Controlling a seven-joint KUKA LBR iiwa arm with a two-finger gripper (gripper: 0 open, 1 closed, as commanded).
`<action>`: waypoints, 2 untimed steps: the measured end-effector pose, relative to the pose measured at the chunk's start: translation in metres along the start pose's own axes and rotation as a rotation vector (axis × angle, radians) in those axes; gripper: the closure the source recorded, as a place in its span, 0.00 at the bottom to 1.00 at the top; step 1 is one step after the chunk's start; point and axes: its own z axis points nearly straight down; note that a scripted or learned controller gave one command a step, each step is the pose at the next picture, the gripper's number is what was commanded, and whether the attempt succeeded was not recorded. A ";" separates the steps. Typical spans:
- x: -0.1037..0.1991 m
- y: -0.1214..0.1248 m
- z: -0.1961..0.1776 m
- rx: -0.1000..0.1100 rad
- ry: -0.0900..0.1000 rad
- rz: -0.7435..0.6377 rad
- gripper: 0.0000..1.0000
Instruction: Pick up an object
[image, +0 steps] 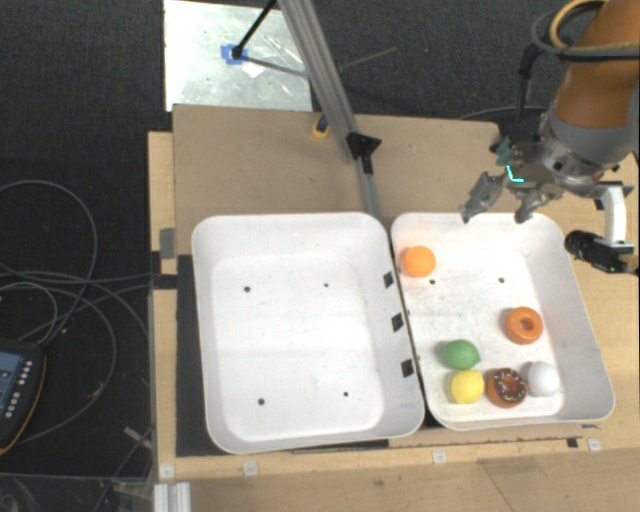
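1. Orange and round, the ball (417, 262) is lying in the right bin (480, 245), close to that bin's far-left corner and just beside the wall it shares with the left bin (290, 330); of everything in the bin it is sitting nearest the claw, so I am judging it the likeliest pick.
2. The gripper (502, 203) is hanging over the right bin's far edge, about midway along it; its two fingers are spread wide apart and are holding nothing.
3. From the claw the ball is lying toward the bin's left wall and a little toward the near edge; being round, it is offering no long axis to line up with.
4. Along the near edge the green ball (460, 353), yellow ball (467, 386), brown doughnut (505, 387) and white ball (542, 379) are crowding together; the orange ring (522, 325) is sitting near the right wall, well apart from the claw.
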 end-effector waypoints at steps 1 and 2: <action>0.000 0.001 -0.002 -0.003 -0.001 0.000 0.00; 0.004 0.010 0.053 0.001 -0.001 -0.001 0.00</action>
